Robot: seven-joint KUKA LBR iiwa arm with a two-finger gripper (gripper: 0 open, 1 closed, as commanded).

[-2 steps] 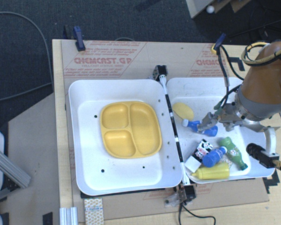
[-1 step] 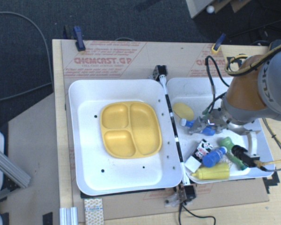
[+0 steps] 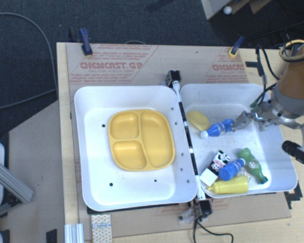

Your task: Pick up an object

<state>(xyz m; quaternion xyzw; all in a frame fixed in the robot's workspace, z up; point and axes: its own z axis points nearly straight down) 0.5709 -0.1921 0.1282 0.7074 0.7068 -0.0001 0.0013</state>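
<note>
Camera view showed the gripper (image 3: 241, 119) low in the right bin (image 3: 288, 178), its tip touching the base of a blue bottle (image 3: 219, 128) lying on its side; whether the fingers were apart or together could not be told. A yellow lump (image 3: 198, 120) lay just beside the bottle's white cap. Nearer the front corner crowded another blue bottle (image 3: 231, 169), a green bottle (image 3: 252, 165), a yellow bottle (image 3: 228, 187) and a black-and-white carton (image 3: 215, 168) (all close together). The left bin (image 3: 91, 181) held a yellow divided plate (image 3: 141, 139).
</note>
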